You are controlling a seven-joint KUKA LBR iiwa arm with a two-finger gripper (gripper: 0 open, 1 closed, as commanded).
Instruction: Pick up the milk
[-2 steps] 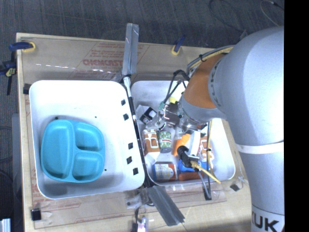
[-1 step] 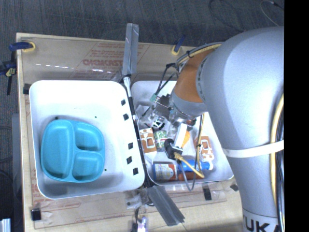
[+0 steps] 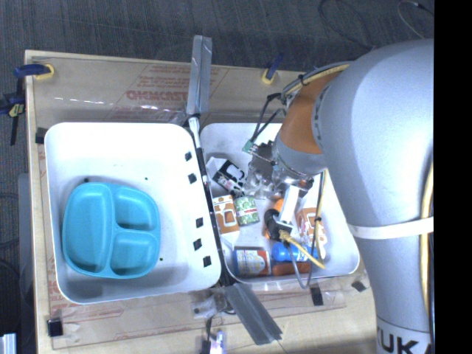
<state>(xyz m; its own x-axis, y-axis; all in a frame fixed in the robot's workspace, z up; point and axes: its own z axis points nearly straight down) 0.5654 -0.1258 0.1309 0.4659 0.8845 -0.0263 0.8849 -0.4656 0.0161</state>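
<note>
My gripper point(image 3: 259, 181) hangs low in the right bin point(image 3: 221, 140), just under the orange wrist band. Right below it lie two small cartons side by side: a brown and white one point(image 3: 226, 214) against the bin's left wall, and a green and white one point(image 3: 247, 211). One of them may be the milk; I cannot read the labels. The gripper stands above the green carton's top edge, and nothing shows between its tips.
The left bin point(image 3: 110, 135) holds a blue divided plate point(image 3: 110, 228). The right bin also holds a black and white packet point(image 3: 227, 173), a labelled can point(image 3: 251, 260), a blue object point(image 3: 284, 254) and an orange and white box point(image 3: 311, 226). The arm covers that bin's right half.
</note>
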